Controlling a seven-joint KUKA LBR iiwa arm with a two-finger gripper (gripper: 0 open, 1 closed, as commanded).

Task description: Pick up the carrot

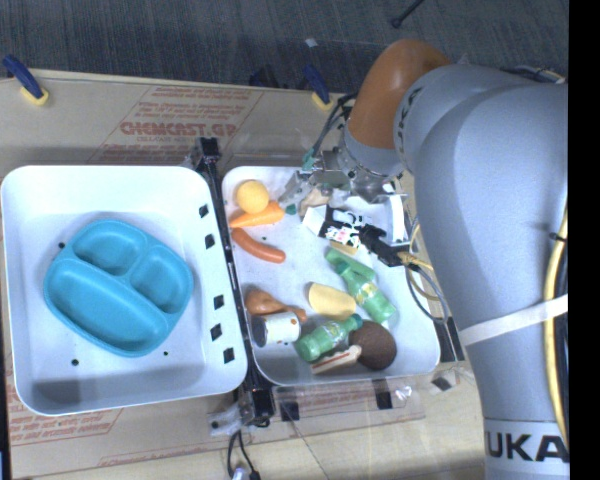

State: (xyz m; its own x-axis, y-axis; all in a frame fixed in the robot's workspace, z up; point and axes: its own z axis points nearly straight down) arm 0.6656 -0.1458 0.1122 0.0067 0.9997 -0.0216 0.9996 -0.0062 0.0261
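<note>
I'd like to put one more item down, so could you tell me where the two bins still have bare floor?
The left bin has bare floor all around the blue divided plate, widest along its near edge. The right bin is crowded: carrot, sausage, green bottles and more. Its only sizeable bare patch lies between the sausage and those bottles, mid-bin.

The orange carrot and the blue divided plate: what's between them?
In the camera view, between the orange carrot and the blue divided plate lie bare white bin floor and the bins' adjoining walls.
</note>
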